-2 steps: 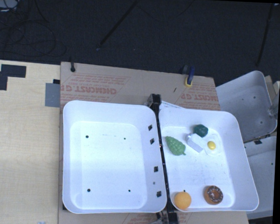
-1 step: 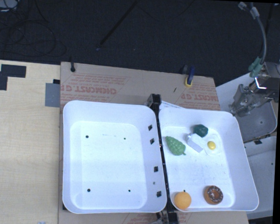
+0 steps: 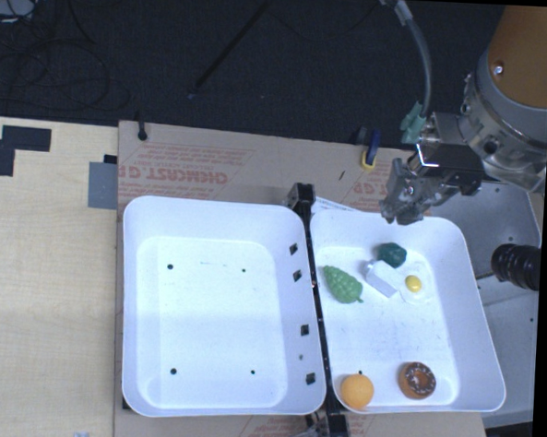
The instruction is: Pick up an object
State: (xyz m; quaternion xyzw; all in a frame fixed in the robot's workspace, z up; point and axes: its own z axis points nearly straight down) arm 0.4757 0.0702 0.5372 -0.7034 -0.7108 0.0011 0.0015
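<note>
The right bin (image 3: 472, 364) holds several small toys. A light green bumpy piece (image 3: 341, 285) lies near the divider. A dark green round piece (image 3: 391, 255) sits beside a small white block (image 3: 379, 280) and a fried egg toy (image 3: 413, 285). An orange ball (image 3: 356, 391) and a brown doughnut (image 3: 417, 380) rest near the front wall. My gripper (image 3: 405, 212) hangs above the bin's back edge, just behind the dark green piece, with nothing visible between its fingers.
The left bin (image 3: 153, 224) stands beside the right one, with a black hinge strip (image 3: 306, 298) between them. Cardboard (image 3: 221, 168) lies under both bins. A black lens (image 3: 518, 265) protrudes at the right.
</note>
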